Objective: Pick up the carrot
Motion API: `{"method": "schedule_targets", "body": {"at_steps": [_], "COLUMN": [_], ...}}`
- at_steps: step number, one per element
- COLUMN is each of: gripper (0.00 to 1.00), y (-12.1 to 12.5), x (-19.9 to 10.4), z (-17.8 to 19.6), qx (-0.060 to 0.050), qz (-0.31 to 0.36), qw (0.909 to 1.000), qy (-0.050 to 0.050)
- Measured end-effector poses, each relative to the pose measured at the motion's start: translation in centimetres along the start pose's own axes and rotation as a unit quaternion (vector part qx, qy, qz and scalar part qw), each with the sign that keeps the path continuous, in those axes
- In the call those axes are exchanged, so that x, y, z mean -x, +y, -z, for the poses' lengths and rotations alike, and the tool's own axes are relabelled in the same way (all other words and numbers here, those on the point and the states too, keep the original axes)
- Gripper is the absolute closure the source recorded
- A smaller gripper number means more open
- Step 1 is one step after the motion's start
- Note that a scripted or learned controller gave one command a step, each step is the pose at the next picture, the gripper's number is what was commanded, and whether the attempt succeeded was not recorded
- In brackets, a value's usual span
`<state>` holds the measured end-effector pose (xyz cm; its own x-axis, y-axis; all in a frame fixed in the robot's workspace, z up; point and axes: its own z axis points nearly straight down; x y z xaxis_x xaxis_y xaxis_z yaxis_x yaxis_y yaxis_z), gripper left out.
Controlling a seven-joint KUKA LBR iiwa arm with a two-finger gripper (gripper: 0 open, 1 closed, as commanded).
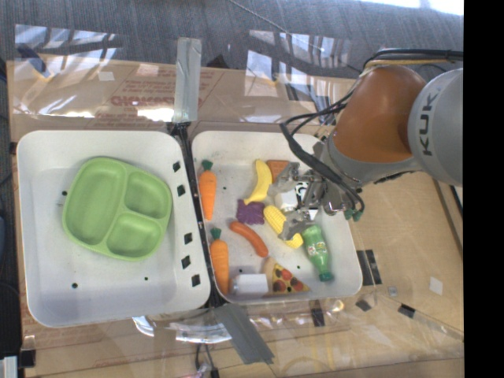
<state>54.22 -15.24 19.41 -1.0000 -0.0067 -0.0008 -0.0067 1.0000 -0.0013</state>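
Pincer (303,211) hangs over the corn (275,220) in the right bin (236,142) — grip state unreadable; both carrots (207,193) lie apart, leftward.

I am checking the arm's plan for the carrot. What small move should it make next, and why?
Probably a short move toward the bins' shared divider. The gripper hangs over the corn and green bottle on the arm's side of the right bin. Both carrots lie along the opposite wall: the upper carrot has open floor beside it, while the lower carrot sits close to a white block, so the upper looks easier.
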Motion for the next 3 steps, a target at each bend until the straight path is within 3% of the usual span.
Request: {"method": "schedule_targets", "body": {"at_steps": [1, 2, 3], "gripper": [0.00, 0.00, 0.00], "y": [1.6, -5.4, -5.2], "x": [3.7, 7.9, 11.2], "z": [-1.4, -8.3, 8.4], "qx": [0.001, -0.001, 0.000], "qz": [-0.032, -0.048, -0.182], "qw": [0.9995, 0.9988, 0.9833], "qy": [0.000, -0.008, -0.004]}}
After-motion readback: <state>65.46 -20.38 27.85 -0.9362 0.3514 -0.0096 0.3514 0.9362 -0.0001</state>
